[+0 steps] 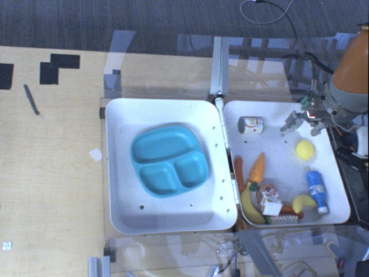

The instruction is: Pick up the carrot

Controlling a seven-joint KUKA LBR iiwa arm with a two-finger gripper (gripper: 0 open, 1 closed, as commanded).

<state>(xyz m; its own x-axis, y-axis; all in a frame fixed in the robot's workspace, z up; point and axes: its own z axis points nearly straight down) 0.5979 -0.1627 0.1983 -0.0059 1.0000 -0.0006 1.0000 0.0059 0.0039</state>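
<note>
The carrot [258,167] is seen in the right bin [340,180], nearer and left of the open, ungrasping tool [304,123].

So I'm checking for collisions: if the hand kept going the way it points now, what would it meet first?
Probably bare floor of the right bin: the hand points down-left, towards the can, though depth is unclear.

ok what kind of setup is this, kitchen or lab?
Likely a lab pick-and-place bench, not a kitchen: two white bins side by side on a wooden bench, toy food such as a carrot and banana in the right one, a robot gripper above it, loose cable behind.
</note>
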